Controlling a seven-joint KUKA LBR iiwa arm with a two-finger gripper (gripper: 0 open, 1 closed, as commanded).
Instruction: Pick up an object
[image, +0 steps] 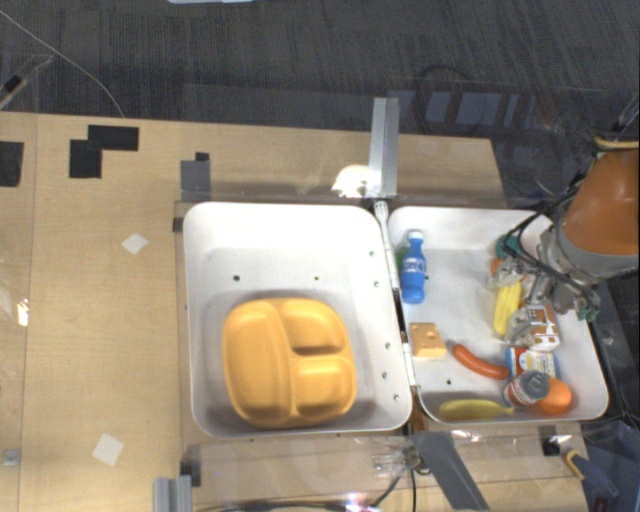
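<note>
The gripper (537, 300) is hanging over the right bin (455, 232) directly beside the corn cob (507, 306), which is lying just to its left with its long axis running near-to-far.

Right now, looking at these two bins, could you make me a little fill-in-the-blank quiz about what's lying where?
1. The yellow divided tray lies in the ____ bin.
2. The bottle by the divider has a ____ cap.
3. The cheese wedge lies next to the ____, which is red.
4. The banana lies along the right bin's ____ edge.

Missing words: left; blue; sausage; near
</note>
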